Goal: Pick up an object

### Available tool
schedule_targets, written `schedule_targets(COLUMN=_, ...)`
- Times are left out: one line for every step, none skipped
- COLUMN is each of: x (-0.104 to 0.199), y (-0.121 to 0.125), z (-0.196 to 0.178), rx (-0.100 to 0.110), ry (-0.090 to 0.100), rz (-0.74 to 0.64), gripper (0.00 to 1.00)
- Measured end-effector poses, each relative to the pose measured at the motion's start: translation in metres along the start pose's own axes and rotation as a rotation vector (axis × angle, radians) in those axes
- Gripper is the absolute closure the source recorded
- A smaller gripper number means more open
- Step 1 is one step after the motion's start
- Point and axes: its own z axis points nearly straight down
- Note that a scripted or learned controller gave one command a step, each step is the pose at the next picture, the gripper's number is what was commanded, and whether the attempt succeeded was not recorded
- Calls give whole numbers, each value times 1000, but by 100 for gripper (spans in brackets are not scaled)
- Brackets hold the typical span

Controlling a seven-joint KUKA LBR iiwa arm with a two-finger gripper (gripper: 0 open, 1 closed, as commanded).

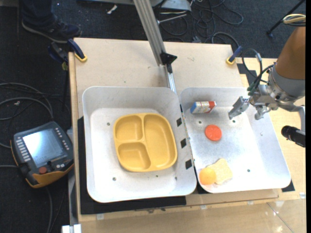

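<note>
Overhead slanted view of a tabletop bearing two white bins side by side. The left bin holds one yellow divided tray with three compartments, its long axis running roughly from upper left to lower right. The right bin holds four loose items: one small carton lying on its side near the far wall, long axis roughly left to right and its red end toward the right; one flat orange-red disc just in front of it, apart from it; and, at the near left corner, one pale sponge-like block touching one orange ball. The tool hangs over the far right part of the right bin, its two fingers spread and nothing between them; whether the tips touch the bin floor is unclear.
</note>
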Motion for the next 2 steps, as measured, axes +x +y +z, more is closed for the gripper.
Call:
schedule_targets(x=0, y=0, z=0, rx=0, ry=0, rz=1, gripper=0)
schedule_targets(x=1, y=10, z=52, rx=3, ry=0, rz=1, gripper=0)
